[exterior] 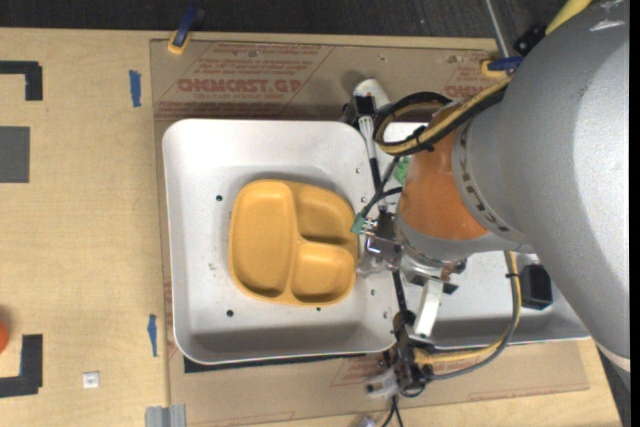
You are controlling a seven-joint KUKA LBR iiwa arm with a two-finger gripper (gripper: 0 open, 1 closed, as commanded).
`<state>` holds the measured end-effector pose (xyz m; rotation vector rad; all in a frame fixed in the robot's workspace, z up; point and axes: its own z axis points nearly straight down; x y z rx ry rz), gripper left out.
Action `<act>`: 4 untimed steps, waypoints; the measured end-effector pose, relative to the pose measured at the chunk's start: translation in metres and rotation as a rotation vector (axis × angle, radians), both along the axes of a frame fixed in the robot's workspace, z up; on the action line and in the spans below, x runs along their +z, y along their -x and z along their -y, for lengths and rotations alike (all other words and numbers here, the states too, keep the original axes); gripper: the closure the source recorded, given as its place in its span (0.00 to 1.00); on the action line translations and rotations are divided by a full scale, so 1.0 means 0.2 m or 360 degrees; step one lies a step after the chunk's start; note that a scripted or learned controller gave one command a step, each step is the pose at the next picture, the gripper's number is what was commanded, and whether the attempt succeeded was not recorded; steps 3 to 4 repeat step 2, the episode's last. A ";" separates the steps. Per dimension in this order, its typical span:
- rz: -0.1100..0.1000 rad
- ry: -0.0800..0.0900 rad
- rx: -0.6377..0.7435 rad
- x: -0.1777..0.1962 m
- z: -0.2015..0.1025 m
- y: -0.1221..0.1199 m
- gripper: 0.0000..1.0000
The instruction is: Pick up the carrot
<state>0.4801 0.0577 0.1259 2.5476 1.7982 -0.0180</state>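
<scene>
Smoothly moulded, a yellow three-compartment plate [292, 241] sits in the left white bin [190, 215].

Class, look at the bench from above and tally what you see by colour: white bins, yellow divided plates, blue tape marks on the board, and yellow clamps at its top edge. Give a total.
White bins: 2, left and right
Yellow divided plate: 1
Blue tape marks: 2, upper and lower
Yellow clamps: 2, left and right
Total: 7

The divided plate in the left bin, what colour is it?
Yellow-orange plate, clearest in the camera view.
</scene>
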 end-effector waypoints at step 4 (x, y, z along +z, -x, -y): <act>-0.0009 -0.0042 -0.0292 0.34 -0.41 0.01 1.00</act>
